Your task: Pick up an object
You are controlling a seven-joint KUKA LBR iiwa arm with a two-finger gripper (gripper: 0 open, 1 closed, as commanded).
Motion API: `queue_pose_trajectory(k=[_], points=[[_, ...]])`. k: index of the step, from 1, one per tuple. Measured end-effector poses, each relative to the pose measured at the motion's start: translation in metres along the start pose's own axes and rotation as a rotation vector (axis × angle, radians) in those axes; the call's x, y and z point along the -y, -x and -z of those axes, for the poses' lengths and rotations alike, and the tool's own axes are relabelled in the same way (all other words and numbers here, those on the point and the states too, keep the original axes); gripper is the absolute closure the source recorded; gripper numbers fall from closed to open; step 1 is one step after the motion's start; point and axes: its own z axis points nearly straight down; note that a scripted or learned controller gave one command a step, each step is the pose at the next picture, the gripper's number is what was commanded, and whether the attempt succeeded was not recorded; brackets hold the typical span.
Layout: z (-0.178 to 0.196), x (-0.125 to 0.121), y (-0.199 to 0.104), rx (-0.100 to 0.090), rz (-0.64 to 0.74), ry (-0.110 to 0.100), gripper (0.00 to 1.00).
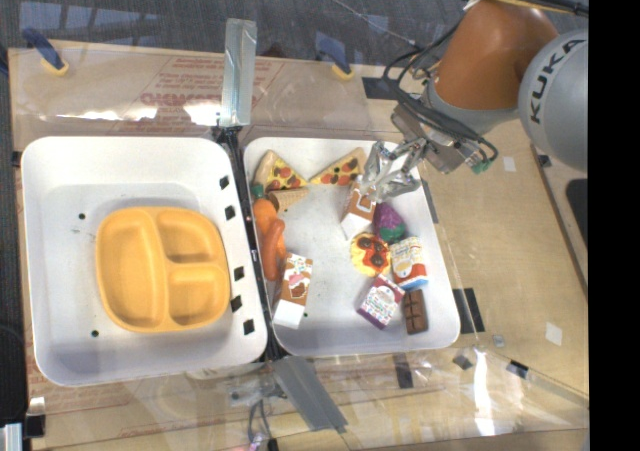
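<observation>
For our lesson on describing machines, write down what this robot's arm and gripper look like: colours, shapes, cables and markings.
The arm is rounded and light grey, with black KUKA lettering on its shell and a glossy orange band above the wrist. Thin black cables loop around the wrist. The gripper is silvery metal, slim and angular, below a dark grey mounting plate.

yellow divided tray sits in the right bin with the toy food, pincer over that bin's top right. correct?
Not quite. In the camera view the yellow divided tray sits in the left bin, apart from the toy food, which lies in the right bin. The rest holds: the pincer is over the right bin's top right.
</observation>
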Motion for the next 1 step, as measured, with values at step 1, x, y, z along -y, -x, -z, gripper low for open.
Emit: queue_pose_trajectory(k=[1], points=[[0.0115,0.0004,0.0018,0.005,0.002,-0.003,1.00]])
